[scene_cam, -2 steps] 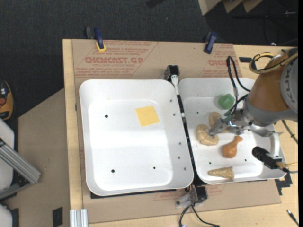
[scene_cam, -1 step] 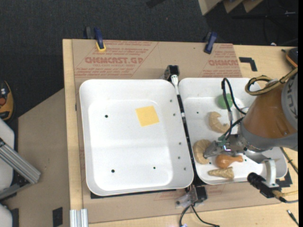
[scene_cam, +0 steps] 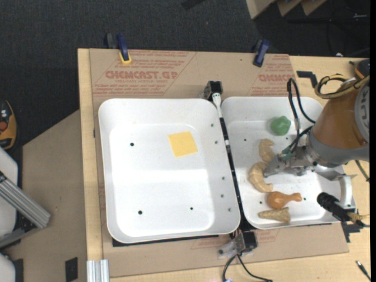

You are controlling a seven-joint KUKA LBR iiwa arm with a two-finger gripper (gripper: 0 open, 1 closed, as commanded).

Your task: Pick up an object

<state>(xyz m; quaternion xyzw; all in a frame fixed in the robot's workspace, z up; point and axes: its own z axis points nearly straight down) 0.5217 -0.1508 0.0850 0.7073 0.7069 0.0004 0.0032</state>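
The gripper (scene_cam: 276, 167) hangs low in the right bin (scene_cam: 247, 116), reaching in from the right under the orange-banded wrist. It sits just right of two pale beige pieces, one (scene_cam: 267, 150) above and a curved one (scene_cam: 257, 177) below. A green lump (scene_cam: 280, 124) lies further back in the same bin. An orange pear-shaped object (scene_cam: 283, 199) and a tan piece (scene_cam: 275, 215) lie near the bin's front edge. A yellow square (scene_cam: 183, 144) lies flat in the left bin (scene_cam: 117, 157).
Black cables loop from the arm over the right bin's back edge. Blue clamps (scene_cam: 261, 51) hold the cardboard sheet at the back. A black fitting (scene_cam: 213, 90) sits between the bins at the rear.
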